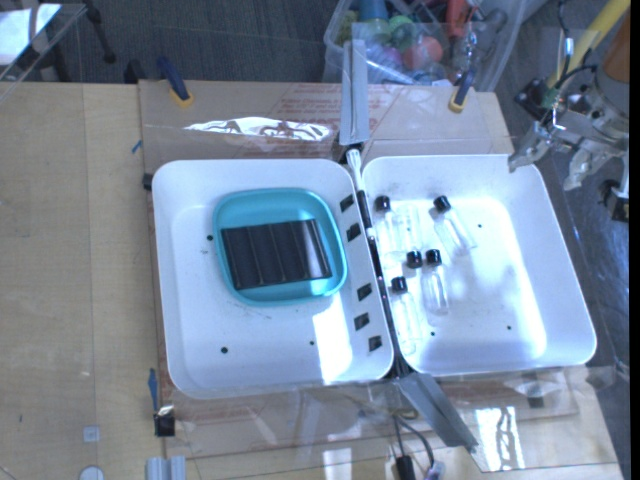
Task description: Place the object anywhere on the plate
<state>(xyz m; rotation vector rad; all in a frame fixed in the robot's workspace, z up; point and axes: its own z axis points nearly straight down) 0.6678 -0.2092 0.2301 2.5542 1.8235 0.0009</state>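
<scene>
A teal plate (232,216) with rounded corners lies in the left bin (190,348). A dark ribbed rectangle (275,253) covers the plate's middle. Several small clear vials with black caps (433,258) lie scattered in the left half of the right bin (540,308); their glass bodies are hard to make out against the white. The gripper (548,146) hangs at the upper right, above the far right corner of the right bin and well away from the vials. I see nothing held in it.
A central divider (362,268) with black clips separates the two bins. A clear box of colourful toys (420,18) stands behind the bins. Cables and equipment (590,58) crowd the right side. Clamps (178,90) hold the board at the back.
</scene>
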